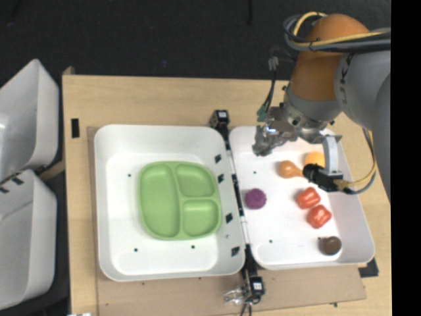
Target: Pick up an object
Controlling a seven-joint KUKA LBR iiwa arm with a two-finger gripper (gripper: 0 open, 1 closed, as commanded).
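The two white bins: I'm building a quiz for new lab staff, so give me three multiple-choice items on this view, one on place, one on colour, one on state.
1. Where is the green divided plastic plate?
A. left bin
B. right bin
C. on the bench

2. What colour is the small round object nearest the divider?
A. purple
B. blue
C. white

3. Where is the claw?
A. over the plate
B. over the right white bin's far left corner
C. beyond the bench

Key: A, the plate lies in the left white bin; A, it shows purple; B, it hangs there.
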